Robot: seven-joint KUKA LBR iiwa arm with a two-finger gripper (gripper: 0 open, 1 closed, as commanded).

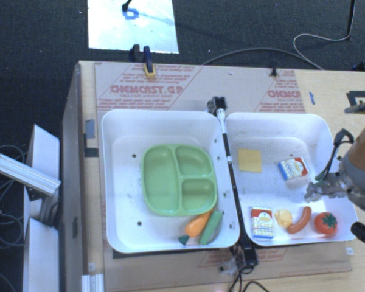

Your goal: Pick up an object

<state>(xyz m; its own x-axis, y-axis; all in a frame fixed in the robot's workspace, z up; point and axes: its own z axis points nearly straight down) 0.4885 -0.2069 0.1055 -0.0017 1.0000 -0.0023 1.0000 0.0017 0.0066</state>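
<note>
Pincer point(316, 191) metal, grip state unclear, over r. bin point(274, 121); glossy curved sausage point(298, 219), round tomato point(325, 223) nearby.

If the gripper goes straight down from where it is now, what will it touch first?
Probably bare floor of the right bin: the gripper hangs between the small carton and the sausage. Depth is unclear.
</note>
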